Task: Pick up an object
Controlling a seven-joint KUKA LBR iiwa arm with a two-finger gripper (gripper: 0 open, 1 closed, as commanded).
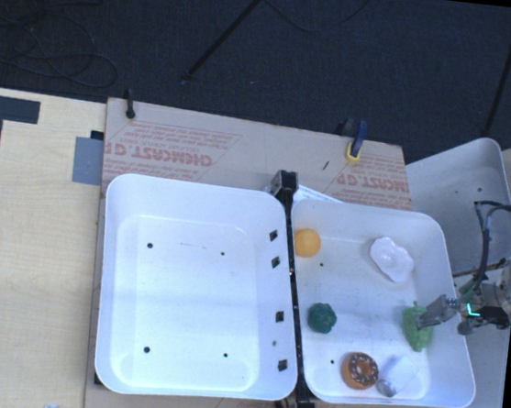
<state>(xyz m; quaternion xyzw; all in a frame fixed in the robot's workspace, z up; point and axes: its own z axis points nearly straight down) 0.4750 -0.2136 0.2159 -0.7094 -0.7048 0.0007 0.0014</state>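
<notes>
The right bin (435, 396) holds several small things. An orange ball (306, 243) lies near the divider at the back. A white lump (391, 259) sits at the back right and a dark green object (321, 317) in the middle. At the front lies a brown frosted donut (360, 370) with a small grey piece (386, 386) beside it. A light green object (417, 325) rests by the right wall. My gripper (441, 311) reaches in low over the right rim, its tip right against the light green object's upper side.
The left bin (123, 228) stands beside the right one, split from it by a black clip strip (284, 285). Both rest on cardboard (197, 150). A blue and yellow clamp (356, 142) stands at the back edge. Cables (486, 245) hang at the right.
</notes>
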